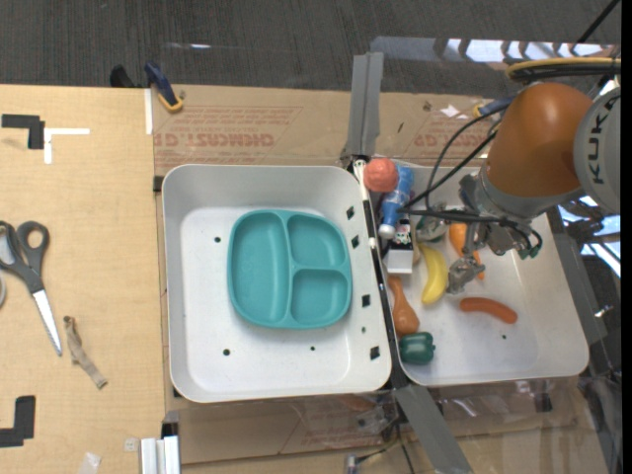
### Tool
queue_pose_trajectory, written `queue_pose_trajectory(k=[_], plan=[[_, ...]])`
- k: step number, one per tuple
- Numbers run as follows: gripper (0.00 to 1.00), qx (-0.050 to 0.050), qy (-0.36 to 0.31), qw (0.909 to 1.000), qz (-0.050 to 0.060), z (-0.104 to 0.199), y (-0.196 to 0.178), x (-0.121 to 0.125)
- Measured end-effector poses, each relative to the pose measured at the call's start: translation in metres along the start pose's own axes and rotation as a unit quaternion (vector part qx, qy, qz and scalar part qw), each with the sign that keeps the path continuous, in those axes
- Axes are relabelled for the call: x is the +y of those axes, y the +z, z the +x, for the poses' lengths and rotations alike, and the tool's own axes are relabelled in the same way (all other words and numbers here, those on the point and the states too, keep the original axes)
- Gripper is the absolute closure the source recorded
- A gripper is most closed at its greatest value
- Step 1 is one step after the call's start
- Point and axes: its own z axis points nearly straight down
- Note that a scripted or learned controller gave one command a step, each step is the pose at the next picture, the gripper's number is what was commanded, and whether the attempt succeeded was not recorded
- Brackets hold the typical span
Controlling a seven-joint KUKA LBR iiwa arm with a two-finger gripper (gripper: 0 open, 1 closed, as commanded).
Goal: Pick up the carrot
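Note:
The carrot (457, 235) is a small orange piece in the right bin (538, 349), just right of the banana (433, 275). Its upper end shows beside the wrist, and another orange bit shows lower down by the gripper tip. My gripper (462, 273) hangs straight over the carrot and hides its middle. Cables and the wrist body hide how the gripper meets the carrot. The grey arm with its orange band (533, 141) reaches in from the right.
The right bin also holds a red ball-like fruit (380, 176), a blue bottle (395, 205), a brown oblong piece (403, 306), a green pepper (416, 347) and a red sausage (489, 310). In the left bin (188, 294) lies a teal divided plate (290, 268). Scissors (30, 265) lie on the bench.

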Motion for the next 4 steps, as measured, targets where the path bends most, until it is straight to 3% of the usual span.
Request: queue_pose_trajectory(k=[1,2,3,4], plan=[[0.00,0.000,-0.030,0.9996,0.000,0.003,0.000,-0.035],[0.00,0.001,0.050,0.9988,-0.001,0.003,0.001,-0.033],[1.00,-0.004,0.049,0.9988,0.001,0.000,-0.011,-0.034],[0.00,-0.004,0.049,0.9988,0.001,0.000,-0.011,-0.034]])
